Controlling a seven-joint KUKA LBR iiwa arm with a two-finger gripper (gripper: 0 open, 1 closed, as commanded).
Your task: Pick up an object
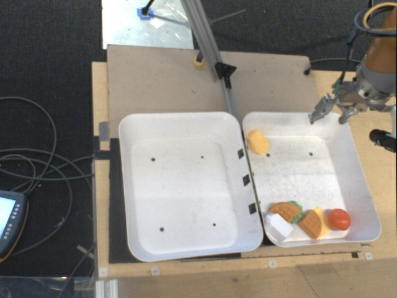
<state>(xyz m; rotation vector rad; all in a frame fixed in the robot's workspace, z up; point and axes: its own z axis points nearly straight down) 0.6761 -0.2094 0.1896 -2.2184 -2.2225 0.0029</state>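
While the arm [378, 54] reaches in from the right, you can see its gripper [331, 112] poised over the far edge of the right bin [347, 160], fingers spread apart and pointing down, nothing between them. Orange band sits above the wrist, grey links beyond it.

Objects, all in the right bin:
- yellow lump [258, 142], rounded, matte, lying near the far left corner, just beside the wall shared with the left bin [186, 185]; well apart from the gripper.
- white block [278, 226], boxy, at the near left corner.
- brown ridged piece [286, 211] touching the block, with a green scrap beside it.
- orange wedge [314, 223], waffle-like texture, with a pale yellow edge.
- red ball [339, 219], smooth, glossy, just beside the wedge.

Both bins are shallow white plastic with rounded corners and a few small dark holes in the floor. They rest on a tan board [161, 79].
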